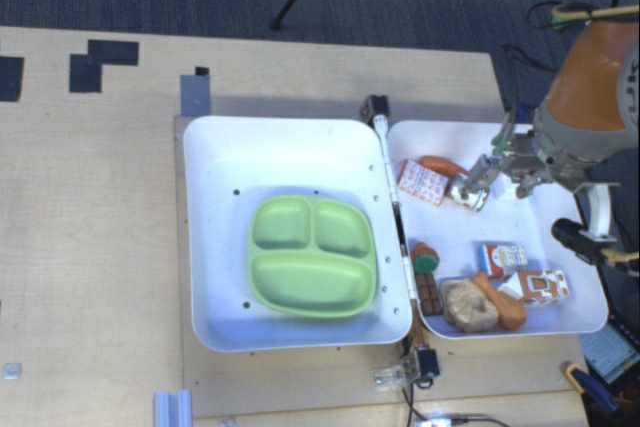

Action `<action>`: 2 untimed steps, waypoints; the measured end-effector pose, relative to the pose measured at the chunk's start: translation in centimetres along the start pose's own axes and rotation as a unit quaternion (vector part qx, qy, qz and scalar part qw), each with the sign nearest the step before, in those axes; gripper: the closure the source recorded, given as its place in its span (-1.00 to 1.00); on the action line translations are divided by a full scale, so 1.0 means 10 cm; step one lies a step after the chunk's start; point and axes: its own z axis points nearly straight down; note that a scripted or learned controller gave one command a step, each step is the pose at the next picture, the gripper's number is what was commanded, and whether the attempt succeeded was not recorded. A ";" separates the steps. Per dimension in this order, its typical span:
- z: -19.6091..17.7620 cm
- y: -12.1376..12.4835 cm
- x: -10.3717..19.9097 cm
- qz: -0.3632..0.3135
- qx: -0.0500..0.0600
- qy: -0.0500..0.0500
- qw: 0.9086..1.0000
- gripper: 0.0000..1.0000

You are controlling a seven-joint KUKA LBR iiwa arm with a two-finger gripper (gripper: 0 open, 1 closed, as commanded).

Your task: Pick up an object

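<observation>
My gripper (476, 187) hangs over the upper middle of the right bin (590, 315), reaching in from the right. Its metal fingers point down-left, just right of a red-and-white patterned packet (421, 182). An orange sausage-like piece (440, 164) lies behind the packet. Nothing shows between the fingers. Lower in the same bin lie a round bread roll (468, 306), a carrot (497, 301), a small milk carton (540, 287), a blue-and-white box (501, 258), a chocolate bar (429, 292) and a red and green item (425, 259).
The left bin (215, 165) holds a green divided plate (311, 255). A ridge (395, 215) separates the two bins. The arm's orange band (592, 80) and grey wrist fill the right side above the right bin.
</observation>
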 end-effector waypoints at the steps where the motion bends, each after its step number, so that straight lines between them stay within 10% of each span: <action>1: 0.04 -0.33 0.70 0.000 0.000 0.000 1.000 -1.00; 2: -0.01 -0.39 1.41 0.000 0.000 0.001 1.000 -1.00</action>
